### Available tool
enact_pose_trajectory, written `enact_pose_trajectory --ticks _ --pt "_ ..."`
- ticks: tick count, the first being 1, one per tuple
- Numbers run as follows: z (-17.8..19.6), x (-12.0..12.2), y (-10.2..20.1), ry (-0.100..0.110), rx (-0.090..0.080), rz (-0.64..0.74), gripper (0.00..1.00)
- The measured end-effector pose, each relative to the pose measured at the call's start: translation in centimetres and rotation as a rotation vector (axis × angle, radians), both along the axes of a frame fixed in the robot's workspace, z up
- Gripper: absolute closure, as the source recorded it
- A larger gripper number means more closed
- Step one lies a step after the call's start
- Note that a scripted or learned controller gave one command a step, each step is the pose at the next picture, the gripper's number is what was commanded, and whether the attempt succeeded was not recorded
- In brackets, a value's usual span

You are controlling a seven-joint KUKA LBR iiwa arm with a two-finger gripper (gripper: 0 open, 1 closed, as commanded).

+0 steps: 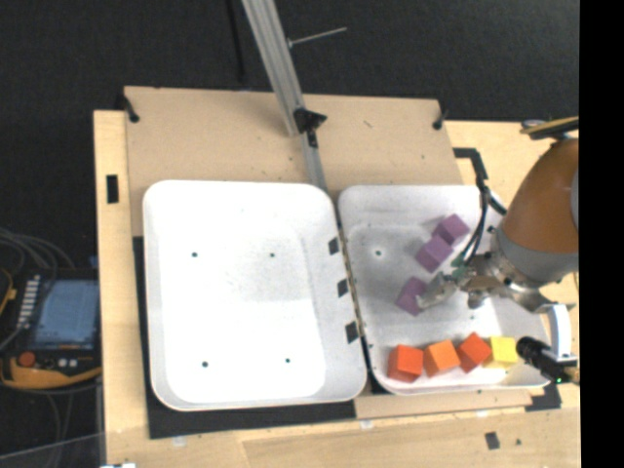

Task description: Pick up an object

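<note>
Two shallow white bins sit side by side on a tan bench (244, 135); the left bin (244, 291) offers a broad bare floor bounded by a rounded raised rim, while the right bin (390, 222) is the crowded one; its open floor lies mainly in the upper left part, between the shared inner wall and the purple blocks. A grey metal strut (278, 57) slants down from the top edge to the seam between the bins. The arm (546, 222), orange above the wrist, enters from the right and overhangs the right bin's right side; the gripper (458, 286) reaches leftward over the bin floor; whether its fingers are parted or closed cannot be told, and no object is seen between them.

Three purple blocks lie in a diagonal line; the lowest purple block (412, 296) lies just beside the gripper tip, to its left, and contact cannot be judged; the middle purple block (435, 253) and the upper purple block (451, 228) lie above and close together, near the wrist. Along the bin's near wall runs a row of blocks, touching or nearly so: an orange-red block (406, 362), an orange block (441, 357), a red block (475, 350) turned cornerwise, and a yellow block (504, 350); this row lies below the gripper, apart from it. A handheld control pad (54, 320) rests off the bench at far left.
</note>
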State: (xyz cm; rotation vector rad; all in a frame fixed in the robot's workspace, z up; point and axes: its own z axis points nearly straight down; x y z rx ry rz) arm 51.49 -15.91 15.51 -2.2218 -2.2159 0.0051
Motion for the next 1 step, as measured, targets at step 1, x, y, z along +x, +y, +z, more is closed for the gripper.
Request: enact_pose_trajectory --ticks 1 --pt "-5.27 -0.11 -0.09 0.000 0.000 0.001 0.00"
